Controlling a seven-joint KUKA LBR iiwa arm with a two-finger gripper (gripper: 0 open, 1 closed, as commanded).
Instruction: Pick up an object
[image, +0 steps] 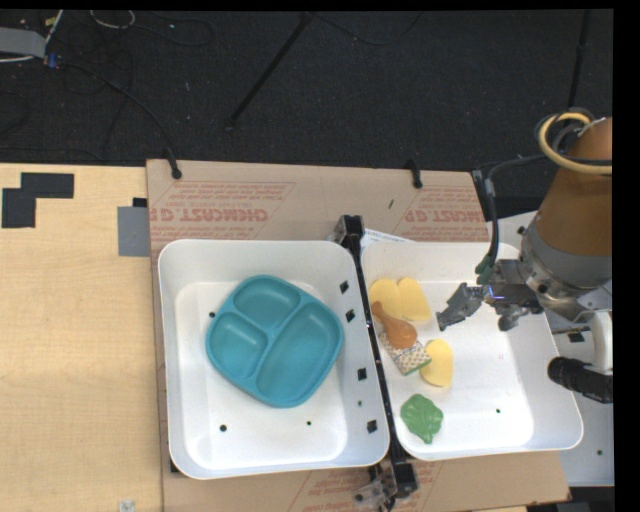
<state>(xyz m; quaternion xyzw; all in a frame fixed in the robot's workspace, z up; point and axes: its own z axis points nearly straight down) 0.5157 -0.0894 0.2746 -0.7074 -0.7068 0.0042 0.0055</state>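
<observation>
1. Over the right bin (520, 420) the arm (575, 215) reaches in from the right, and its claw (480, 303) hangs just right of the little pile of objects, not touching any of them as far as I can see
2. Can't tell whether the claw is spread or pressed together, it's just a dark lump from this angle; nothing is visibly held
3. Stuff to pick from, all in the right bin near its left wall: a yellow heart-ish piece (400, 297) at the top, a brown drumstick-looking thing (396, 325) lying across its lower edge, a small patterned block (410, 357) below that, a second yellow piece (438, 364) touching the block on the right, and a green leafy piece (422, 417) a bit apart lower down
4. Left bin (190, 290) just has a teal divided plate (274, 340), well away from the claw
5. My read: this is the approach step, no grab made yet
6. Next move probably means shifting left and down onto one item. The green piece looks like the easier target since it sits alone; the yellow/brown/block cluster is crowded, so the claw could nudge neighbours or close on two things at once
</observation>
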